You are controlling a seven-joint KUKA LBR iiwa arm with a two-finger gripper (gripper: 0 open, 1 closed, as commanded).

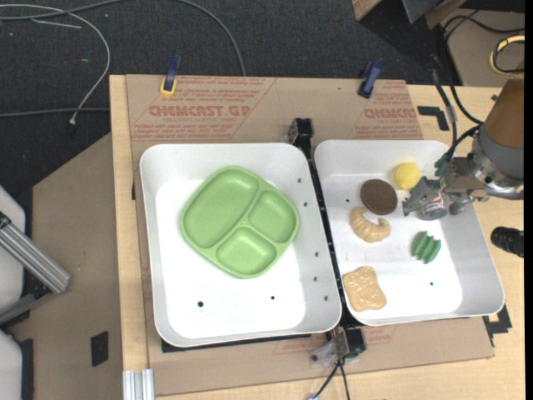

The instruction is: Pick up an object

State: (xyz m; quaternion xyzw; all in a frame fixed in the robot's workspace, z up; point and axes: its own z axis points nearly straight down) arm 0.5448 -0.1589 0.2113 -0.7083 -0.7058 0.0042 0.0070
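The worktop [250, 107] is a brown board printed with red lettering, held by two blue clamps [171, 72] at its far edge; dark carpet with loose cables [92, 23] lies beyond. The fingers [426, 202] hang over the right bin [466, 294]; their opening cannot be told. Just beside them sit a yellow ball [407, 174] and brown disc [378, 196]; the green divided plate [240, 221] lies well apart.

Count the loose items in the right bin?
5. Yellow ball at the back by the gripper; brown disc beside it; croissant just below; green piece right of centre; tan cracker at front. The arm may hide more.
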